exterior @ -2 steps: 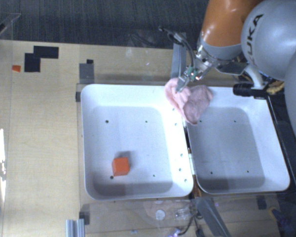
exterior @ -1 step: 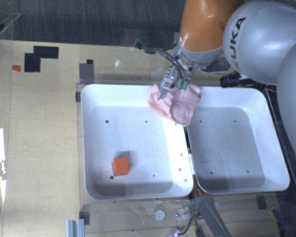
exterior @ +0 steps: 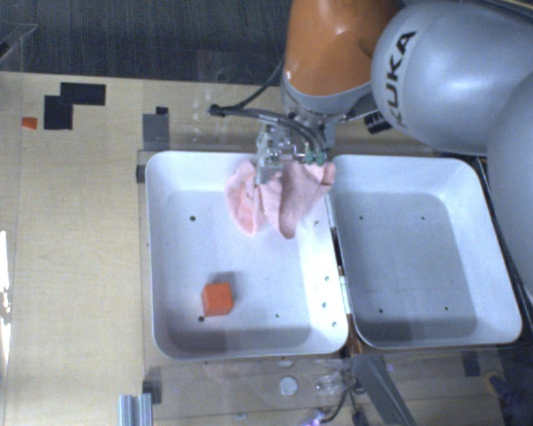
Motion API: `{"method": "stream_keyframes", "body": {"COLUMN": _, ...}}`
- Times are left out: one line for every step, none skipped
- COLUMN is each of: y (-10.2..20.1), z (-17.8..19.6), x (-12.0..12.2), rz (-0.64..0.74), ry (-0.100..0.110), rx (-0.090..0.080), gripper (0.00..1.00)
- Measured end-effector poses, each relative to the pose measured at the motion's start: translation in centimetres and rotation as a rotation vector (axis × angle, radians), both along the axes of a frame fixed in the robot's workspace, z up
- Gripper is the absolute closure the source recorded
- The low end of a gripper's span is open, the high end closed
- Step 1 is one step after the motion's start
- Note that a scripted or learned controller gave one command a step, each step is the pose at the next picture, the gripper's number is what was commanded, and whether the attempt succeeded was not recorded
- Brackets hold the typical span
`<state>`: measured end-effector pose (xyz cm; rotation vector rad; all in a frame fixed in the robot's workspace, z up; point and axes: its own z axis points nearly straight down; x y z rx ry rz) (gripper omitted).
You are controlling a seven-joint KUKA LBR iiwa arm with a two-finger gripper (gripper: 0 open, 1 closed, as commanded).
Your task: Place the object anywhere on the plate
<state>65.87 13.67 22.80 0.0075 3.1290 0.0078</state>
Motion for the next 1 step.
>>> {"method": "stream_keyframes", "body": {"y": -0.02, "z": 0.02, "x": 0.01, "rz": 0.0, "ry": 0.0, "rx": 0.0, "gripper": 0.0}}
